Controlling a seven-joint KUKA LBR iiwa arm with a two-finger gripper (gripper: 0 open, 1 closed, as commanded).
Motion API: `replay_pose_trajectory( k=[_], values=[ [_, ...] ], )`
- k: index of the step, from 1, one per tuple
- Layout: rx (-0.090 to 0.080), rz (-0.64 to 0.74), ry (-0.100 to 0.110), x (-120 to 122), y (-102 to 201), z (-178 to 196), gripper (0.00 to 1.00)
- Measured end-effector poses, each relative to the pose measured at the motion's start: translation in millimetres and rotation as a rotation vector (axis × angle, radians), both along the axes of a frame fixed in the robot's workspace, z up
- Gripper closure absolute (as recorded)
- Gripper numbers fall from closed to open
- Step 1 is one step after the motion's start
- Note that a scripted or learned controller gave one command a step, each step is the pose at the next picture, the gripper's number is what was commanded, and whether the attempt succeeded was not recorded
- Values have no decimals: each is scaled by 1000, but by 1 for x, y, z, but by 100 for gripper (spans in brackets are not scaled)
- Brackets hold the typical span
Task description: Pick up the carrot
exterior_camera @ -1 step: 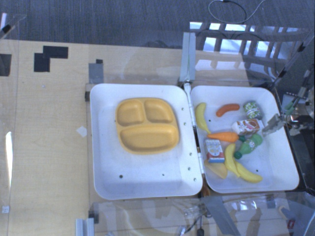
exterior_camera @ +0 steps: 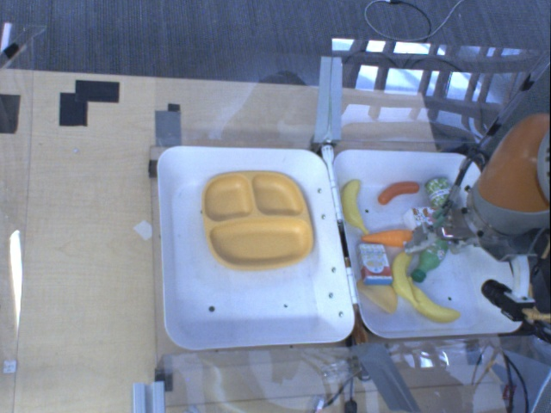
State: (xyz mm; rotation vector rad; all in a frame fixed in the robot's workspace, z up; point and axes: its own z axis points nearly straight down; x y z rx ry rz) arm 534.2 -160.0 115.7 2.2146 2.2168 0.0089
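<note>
Metal of the pincer (exterior_camera: 430, 235) is seen low inside the right bin (exterior_camera: 482, 317), at the end of the grey arm (exterior_camera: 516, 188) with its orange band, which enters from the right side of the camera view. Whether the pincer is wide, narrow or closed on anything cannot be told, since its tip is lost among clutter. The carrot (exterior_camera: 389, 238) is found just to the left of the pincer, lying flat and roughly crosswise near the bin's middle, close enough that contact cannot be ruled out. A small red and white carton (exterior_camera: 375, 263) is placed just below the carrot, and a green bottle (exterior_camera: 428, 262) lies under the pincer. Two yellow bananas (exterior_camera: 417, 292) are spread toward the near edge, a third banana (exterior_camera: 352, 206) runs along the left wall, and a red sausage (exterior_camera: 399, 193) rests farther back. In the left bin (exterior_camera: 181, 317) a yellow divided plate (exterior_camera: 256, 218) is set, on a pale wooden tabletop (exterior_camera: 77, 231). The step in hand is judged to be the approach or closing on the carrot. A small shift left, centred over the carrot and clear of carton and bottle, is likely needed next, then a firm close and a straight lift.
</note>
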Motion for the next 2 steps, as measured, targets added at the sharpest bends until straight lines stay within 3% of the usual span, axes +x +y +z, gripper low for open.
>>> replay_pose_trajectory(
  k=[1,2],
  values=[
    [-1,83,0,26,38,-28,0],
    [0,208,1,32,34,-27,0]
  ],
)
